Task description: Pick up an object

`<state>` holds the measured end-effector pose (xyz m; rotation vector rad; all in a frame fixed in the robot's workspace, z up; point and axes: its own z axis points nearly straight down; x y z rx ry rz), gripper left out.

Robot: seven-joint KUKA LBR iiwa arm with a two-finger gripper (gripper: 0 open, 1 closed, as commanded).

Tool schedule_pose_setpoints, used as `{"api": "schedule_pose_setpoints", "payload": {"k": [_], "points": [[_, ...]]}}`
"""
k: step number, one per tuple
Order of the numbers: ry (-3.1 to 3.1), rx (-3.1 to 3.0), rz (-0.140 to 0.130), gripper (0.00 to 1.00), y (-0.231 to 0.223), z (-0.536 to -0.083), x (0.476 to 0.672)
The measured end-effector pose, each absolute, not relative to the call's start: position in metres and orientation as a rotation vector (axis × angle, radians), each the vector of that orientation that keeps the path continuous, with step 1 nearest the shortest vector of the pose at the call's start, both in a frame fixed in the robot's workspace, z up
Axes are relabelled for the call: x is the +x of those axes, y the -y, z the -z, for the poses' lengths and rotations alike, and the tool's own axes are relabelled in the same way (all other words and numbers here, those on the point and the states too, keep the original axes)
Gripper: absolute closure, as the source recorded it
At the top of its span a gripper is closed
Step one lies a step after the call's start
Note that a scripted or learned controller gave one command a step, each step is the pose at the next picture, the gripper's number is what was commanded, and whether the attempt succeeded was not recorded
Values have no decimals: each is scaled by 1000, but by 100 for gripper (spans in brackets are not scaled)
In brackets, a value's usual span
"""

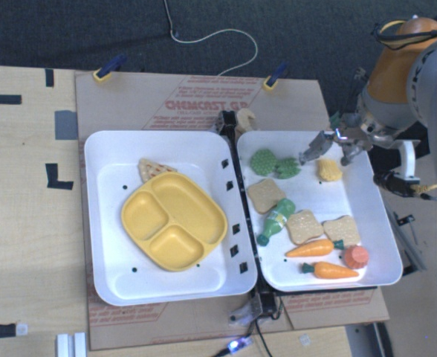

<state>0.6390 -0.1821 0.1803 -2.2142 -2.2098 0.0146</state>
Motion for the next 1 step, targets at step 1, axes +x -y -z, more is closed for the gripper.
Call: {"api": "schedule_pose_setpoints", "payload": {"k": [1], "points": [[2222, -2219, -2, 0, 182, -190, 642]]}}
